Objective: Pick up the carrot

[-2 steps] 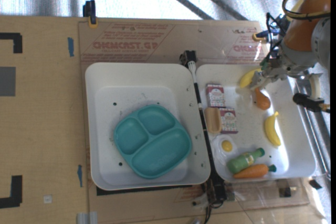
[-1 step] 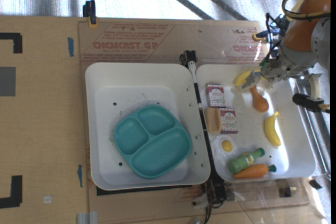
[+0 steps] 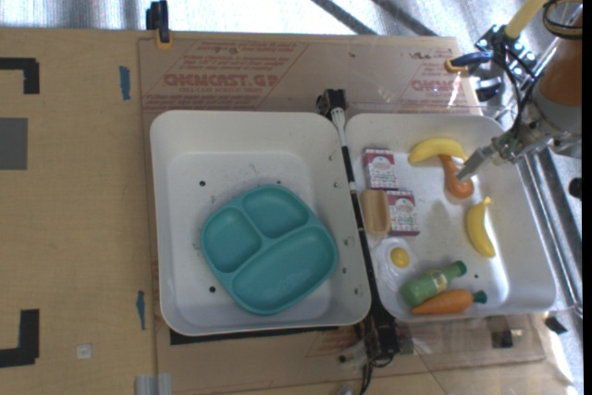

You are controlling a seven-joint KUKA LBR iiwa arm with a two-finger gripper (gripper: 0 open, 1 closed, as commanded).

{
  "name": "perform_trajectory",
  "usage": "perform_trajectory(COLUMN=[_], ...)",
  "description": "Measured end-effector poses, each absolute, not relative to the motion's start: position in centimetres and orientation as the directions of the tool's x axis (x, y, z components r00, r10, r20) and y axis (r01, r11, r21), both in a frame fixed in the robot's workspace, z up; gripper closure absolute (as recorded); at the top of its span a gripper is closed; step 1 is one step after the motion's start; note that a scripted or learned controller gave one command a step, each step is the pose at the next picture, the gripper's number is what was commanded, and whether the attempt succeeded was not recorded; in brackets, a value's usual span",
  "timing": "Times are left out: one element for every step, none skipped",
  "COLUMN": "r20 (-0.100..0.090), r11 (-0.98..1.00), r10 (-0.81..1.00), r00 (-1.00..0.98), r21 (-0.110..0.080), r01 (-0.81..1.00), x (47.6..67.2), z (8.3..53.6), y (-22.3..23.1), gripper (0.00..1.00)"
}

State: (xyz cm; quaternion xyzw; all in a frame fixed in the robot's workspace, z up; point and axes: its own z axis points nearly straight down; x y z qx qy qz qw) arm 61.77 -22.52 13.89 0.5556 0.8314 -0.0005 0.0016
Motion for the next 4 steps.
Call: perform_trajectory(r20=[0.001, 0.001, 0.0, -0.029], r11=[0.277, 0.574, 0.669, 0.511], r10=[0.961, 0.819, 0.743, 0.859], r00=[-0.277, -0.574, -0.669, -0.51], r21=[0.007, 0.0, 0.0, 0.038], r01=[0.961, 0.819, 0.743, 0.859], x=[60.4, 49.4, 54.3, 49.8], z=[10.4, 18.6, 10.9, 9.9], y=[-11.7, -8.9, -10.6, -10.6], gripper=[0.0, 0.0, 0.0, 0.0])
